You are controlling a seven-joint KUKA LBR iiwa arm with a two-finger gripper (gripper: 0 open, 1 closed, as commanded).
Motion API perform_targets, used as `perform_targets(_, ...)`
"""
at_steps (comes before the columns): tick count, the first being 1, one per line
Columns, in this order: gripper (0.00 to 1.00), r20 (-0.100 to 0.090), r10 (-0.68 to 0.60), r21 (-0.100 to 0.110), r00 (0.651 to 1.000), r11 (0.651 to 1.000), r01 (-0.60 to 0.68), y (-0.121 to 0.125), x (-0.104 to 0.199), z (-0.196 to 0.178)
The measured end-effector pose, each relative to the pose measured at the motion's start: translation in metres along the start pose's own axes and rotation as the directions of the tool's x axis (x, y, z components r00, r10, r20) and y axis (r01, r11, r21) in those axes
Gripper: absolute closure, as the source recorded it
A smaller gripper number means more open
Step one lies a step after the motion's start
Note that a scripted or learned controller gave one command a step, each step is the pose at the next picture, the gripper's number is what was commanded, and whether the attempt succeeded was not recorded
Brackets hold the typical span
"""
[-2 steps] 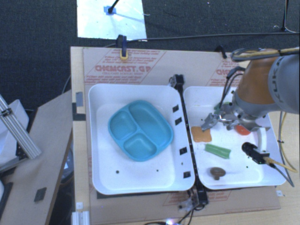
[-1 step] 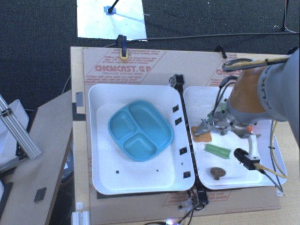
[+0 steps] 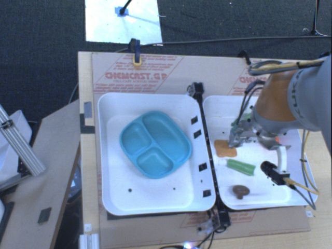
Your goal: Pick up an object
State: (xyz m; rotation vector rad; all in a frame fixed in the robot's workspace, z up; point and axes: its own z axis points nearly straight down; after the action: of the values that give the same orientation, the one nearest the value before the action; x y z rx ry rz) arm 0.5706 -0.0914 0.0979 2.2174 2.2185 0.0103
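At the lower right of the frame a brown knob (image 3: 239, 191) and a green piece (image 3: 240, 167) lie in the right bin (image 3: 220, 110), untouched. Just above them the gripper (image 3: 233, 140) sits down on the flat orange piece (image 3: 225, 149) at centre right; I cannot tell how wide the claw stands. Being so thin, that piece could slip free, or the claw could scrape the floor.

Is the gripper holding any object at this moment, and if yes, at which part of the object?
It cannot be told. The gripper is low over the near edge of the orange flat piece, but no object shows between its fingers.
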Motion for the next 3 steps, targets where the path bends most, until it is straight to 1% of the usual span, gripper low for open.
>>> perform_targets(1,1.00,0.002,-0.003,0.002,1.000,1.000,0.003,0.004,-0.001,-0.064)
perform_targets(2,1.00,0.002,-0.004,0.001,1.000,1.000,0.004,0.016,-0.002,-0.114)
perform_targets(3,1.00,0.001,-0.004,0.004,1.000,1.000,0.004,0.017,-0.002,-0.133)
